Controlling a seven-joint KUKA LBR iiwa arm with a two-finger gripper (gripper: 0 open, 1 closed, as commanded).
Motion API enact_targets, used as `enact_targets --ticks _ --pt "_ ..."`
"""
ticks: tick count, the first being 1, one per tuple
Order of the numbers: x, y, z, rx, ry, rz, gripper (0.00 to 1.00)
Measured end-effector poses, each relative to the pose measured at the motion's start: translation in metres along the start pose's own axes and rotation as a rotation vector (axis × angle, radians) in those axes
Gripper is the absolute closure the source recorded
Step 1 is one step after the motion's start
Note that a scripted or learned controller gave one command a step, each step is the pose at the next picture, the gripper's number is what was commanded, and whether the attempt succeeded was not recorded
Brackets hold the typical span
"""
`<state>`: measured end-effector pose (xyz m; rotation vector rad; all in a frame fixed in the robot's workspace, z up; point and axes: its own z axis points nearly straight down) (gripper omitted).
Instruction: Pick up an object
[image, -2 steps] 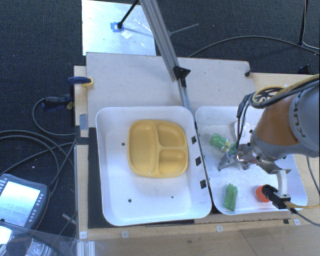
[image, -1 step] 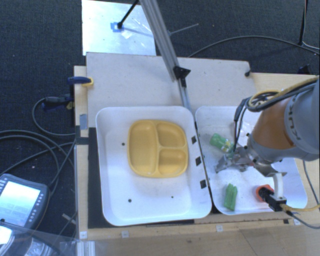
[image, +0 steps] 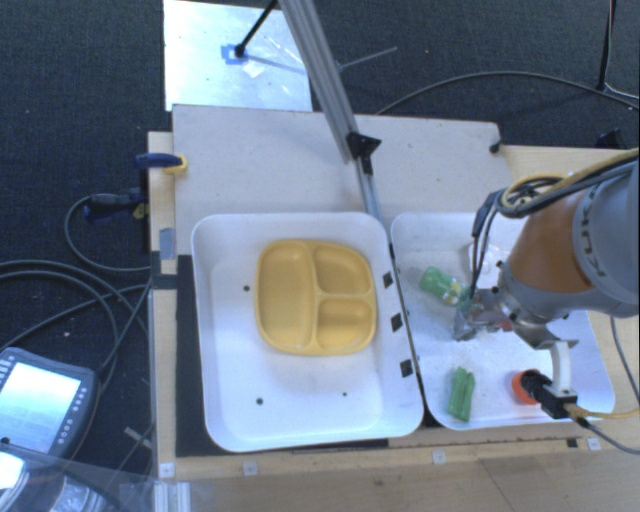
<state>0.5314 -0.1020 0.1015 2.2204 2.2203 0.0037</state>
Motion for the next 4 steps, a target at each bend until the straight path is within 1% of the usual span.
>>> enact_targets --ticks 1,2,3,4 --pt "0.001 -0.003 -0.045 -0.003 -0.001 -0.004 1.0" --pt "0.005 -0.008 -0.104 -0.005 -0.002 -0.006 1.0" --pt "0.002 -0.006 -0.168 -0.007 -0.002 -0.006 1.0" --pt "0.05 0.021 -0.167 -0.001 0.001 -0.011 1.0"
